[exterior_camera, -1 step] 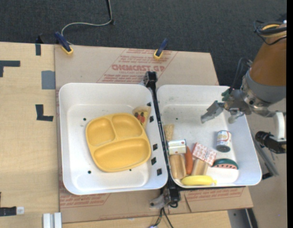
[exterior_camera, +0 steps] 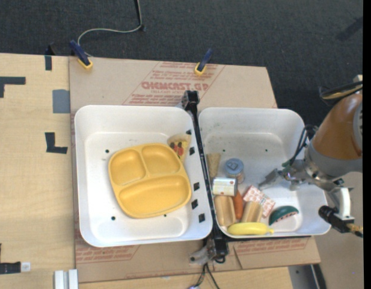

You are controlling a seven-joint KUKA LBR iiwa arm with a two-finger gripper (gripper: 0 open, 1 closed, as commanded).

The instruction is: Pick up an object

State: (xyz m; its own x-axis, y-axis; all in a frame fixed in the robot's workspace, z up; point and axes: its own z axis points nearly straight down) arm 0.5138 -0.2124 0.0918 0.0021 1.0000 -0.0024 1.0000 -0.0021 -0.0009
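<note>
The right bin point(exterior_camera: 251, 122) holds a cluster of small objects along its near left side. There is a round blue-grey piece point(exterior_camera: 234, 166), a white block point(exterior_camera: 224, 187), wooden cylinders point(exterior_camera: 222, 210), an orange carrot point(exterior_camera: 238, 206), a pink and white packet point(exterior_camera: 259, 198), a banana point(exterior_camera: 250, 228) and a dark green slice point(exterior_camera: 284, 213). My gripper point(exterior_camera: 275, 178) hangs low over the bin's right half, just right of the packet and above the green slice. Nothing shows in its grasp.
The left bin point(exterior_camera: 89, 161) holds a yellow divided plate point(exterior_camera: 150, 179) and a small yellow and red item point(exterior_camera: 180, 145) near its far right corner. A black divider point(exterior_camera: 197, 155) runs between the bins. The arm point(exterior_camera: 337, 140) comes in over the right bin's right wall.
</note>
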